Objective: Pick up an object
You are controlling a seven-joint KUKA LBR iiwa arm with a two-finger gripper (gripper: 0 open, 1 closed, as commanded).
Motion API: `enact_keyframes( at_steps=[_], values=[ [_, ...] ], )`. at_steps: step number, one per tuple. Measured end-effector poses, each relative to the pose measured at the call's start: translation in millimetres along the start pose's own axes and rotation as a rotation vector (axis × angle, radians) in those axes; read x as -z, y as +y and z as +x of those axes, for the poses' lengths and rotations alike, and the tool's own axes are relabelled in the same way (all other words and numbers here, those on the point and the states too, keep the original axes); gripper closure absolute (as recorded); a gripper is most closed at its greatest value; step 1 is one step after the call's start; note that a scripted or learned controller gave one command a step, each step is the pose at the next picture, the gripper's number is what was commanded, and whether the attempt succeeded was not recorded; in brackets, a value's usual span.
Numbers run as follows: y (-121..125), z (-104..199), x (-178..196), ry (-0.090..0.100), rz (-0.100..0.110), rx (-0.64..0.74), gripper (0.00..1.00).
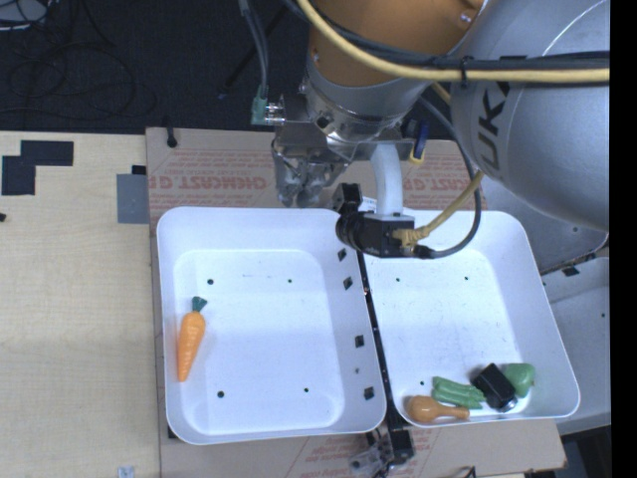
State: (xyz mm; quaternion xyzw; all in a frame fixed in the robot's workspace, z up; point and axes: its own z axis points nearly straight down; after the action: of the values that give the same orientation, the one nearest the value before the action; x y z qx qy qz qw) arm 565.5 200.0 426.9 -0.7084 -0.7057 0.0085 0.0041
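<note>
Pale wood-grain bench (60, 297) on the left, with brown printed cardboard (214, 172) under two shallow white plastic bins — smooth, glossy, rounded corners, small dark dots on their floors. Dark floor with loose cables runs behind.

Left bin (249, 229): one toy carrot (189, 342), orange, tapered, green tuft at top, lying near the left wall, tip pointing to the near edge. Rest of that floor is open room all round it.

Right bin (498, 232): a cluster packed into the near right corner — an orange-tan pear-shaped toy (435, 409) touching the near wall, a ridged green pod-like piece (458, 392) just beside it, a black blocky item (495, 385) lying against a rounded green piece (521, 374). All touching or nearly so, tight to the rim.

Arm (537, 88) is bulky grey metal with an orange band, coming in from the right, wrapped by a yellow hose. Gripper (302, 182) hangs over the far edge of the left bin, metallic and blurred; whether it's released or clenched — cannot tell. Nothing seen in it. A black fitting (373, 233) on a white tube sits above the strip where the bins meet.
</note>
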Motion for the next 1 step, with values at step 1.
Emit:
enact_keyframes(
  at_steps=[1],
  values=[
    [24.0,44.2,117.7,0.009,-0.025,0.007,1.0]
  ],
)
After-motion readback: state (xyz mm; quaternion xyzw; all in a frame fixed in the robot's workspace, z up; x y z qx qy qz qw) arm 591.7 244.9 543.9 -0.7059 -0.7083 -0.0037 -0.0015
